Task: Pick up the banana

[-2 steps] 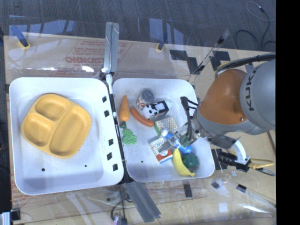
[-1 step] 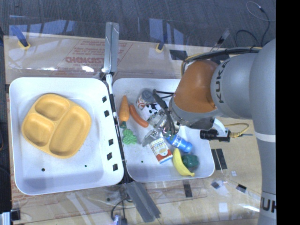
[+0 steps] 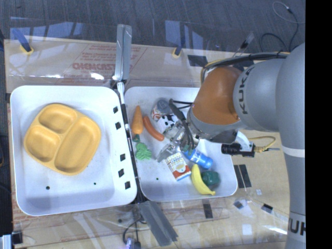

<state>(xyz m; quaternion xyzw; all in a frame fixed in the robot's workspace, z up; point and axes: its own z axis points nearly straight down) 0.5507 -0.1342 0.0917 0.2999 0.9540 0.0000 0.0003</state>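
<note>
Two bins side by side on surface (image 3: pixel 67 69). Left bin (image 3: pixel 31 191) holds divided plate (image 3: pixel 62 137), toward its left half. Right bin (image 3: pixel 155 188) holds clutter: carrot (image 3: pixel 137 121) near left wall, sausage (image 3: pixel 153 129) just right of it, leafy piece (image 3: pixel 142 151) in front of carrot. End effector (image 3: pixel 174 141) over bin middle (arm entering from right). Small carton (image 3: pixel 178 166) in front of it, bottle (image 3: pixel 199 158) right of carton, banana (image 3: pixel 201 181) at front right, touching round item (image 3: pixel 211 178).
</note>
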